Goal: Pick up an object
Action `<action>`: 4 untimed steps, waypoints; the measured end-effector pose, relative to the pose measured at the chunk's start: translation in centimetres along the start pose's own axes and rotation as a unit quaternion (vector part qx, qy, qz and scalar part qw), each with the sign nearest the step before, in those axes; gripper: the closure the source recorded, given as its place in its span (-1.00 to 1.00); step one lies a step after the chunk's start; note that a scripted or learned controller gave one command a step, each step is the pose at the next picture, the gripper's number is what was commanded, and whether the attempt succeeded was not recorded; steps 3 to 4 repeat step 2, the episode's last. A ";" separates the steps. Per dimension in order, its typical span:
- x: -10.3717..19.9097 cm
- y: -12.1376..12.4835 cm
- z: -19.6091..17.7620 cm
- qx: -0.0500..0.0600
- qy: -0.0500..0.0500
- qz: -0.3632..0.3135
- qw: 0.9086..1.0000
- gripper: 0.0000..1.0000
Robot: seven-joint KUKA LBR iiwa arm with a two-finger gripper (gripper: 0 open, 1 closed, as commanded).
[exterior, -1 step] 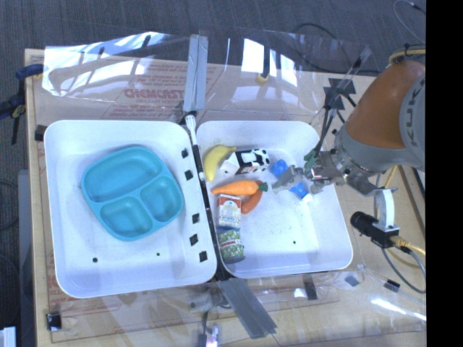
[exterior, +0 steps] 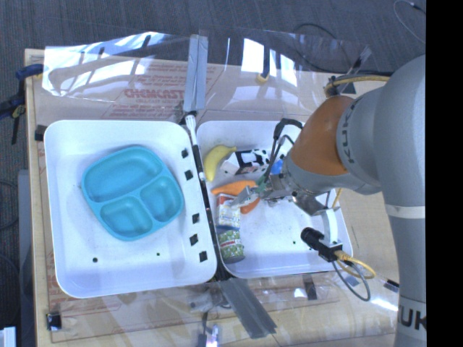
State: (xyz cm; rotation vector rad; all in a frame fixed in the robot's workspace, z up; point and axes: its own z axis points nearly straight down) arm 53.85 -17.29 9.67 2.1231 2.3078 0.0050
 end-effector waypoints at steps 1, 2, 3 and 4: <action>0.1 0.1 -0.9 0.001 0.002 -0.003 1.000 1.00; 3.1 -4.4 -9.8 0.005 0.001 0.087 0.996 1.00; 3.1 -4.4 -9.8 0.005 0.001 0.087 0.996 1.00; 3.1 -4.4 -9.8 0.005 0.001 0.087 0.996 1.00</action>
